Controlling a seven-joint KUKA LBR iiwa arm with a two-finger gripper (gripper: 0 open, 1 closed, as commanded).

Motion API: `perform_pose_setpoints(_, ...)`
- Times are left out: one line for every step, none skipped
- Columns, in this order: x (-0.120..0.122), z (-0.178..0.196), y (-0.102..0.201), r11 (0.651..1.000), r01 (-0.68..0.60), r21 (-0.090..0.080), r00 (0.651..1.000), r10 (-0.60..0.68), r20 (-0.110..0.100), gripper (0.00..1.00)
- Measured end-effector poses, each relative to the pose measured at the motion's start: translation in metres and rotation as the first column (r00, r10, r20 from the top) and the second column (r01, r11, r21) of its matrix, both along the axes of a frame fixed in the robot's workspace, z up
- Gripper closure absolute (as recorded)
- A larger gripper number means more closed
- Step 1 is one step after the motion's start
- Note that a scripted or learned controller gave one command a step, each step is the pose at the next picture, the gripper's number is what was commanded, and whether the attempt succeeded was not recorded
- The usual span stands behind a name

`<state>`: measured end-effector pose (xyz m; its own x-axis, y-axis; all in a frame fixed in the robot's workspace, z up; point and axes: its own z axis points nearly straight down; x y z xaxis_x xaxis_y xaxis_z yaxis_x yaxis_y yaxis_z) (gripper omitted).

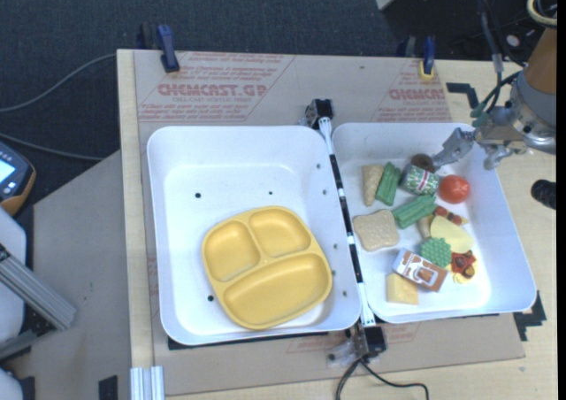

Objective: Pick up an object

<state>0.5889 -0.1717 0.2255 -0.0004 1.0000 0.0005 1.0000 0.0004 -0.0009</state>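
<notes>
Two white bins [177, 212] on the surface, one yellow divided plate [265, 267], and roughly a dozen toy foods [423, 221] piled together.

Red print reading "CHEMCAST GP" repeats across the brown board [265, 80] under both bins; the smaller lines beneath are too blurred to read.

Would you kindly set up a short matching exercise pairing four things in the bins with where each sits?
Things:
1. yellow divided plate
2. red tomato
3. slice of bread
4. gripper

Places:
A. right bin, far side, right of the can
B. left bin
C. over the right bin's far right corner
D. right bin, near the divider

Pairs: 1-B, 2-A, 3-D, 4-C
</notes>
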Motion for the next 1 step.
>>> perform_pose_setpoints(0.0397,-0.1080,0.0717,1.000,-0.002,-0.002,1.000,0.002,0.019,0.00)
